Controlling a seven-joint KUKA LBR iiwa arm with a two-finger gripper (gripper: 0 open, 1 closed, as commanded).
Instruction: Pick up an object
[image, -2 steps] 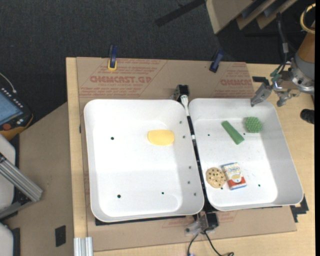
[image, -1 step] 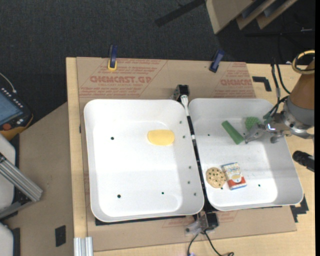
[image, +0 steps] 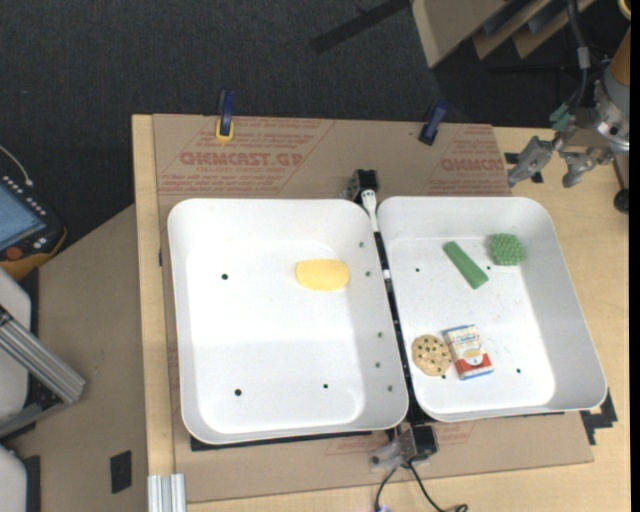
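My gripper (image: 548, 170) hangs at the upper right, past the far rim of the right bin (image: 560, 300), open with nothing between its fingers. The right bin holds a green bar (image: 465, 265) and a green bumpy ball (image: 506, 249) near the back. Toward its front lie a round cookie (image: 430, 354) and, touching it, a small red and white carton (image: 468, 352). A flat yellow oval (image: 322, 274) lies alone in the left bin (image: 200, 330). The ball is the thing closest to the gripper.
Both bins rest on a brown cardboard sheet (image: 300, 150) held by blue clamps (image: 226, 108) at the back. A black hinge strip (image: 382, 270) runs between the bins. A metal rail (image: 40, 355) and a device with a screen (image: 20, 225) sit at the left.
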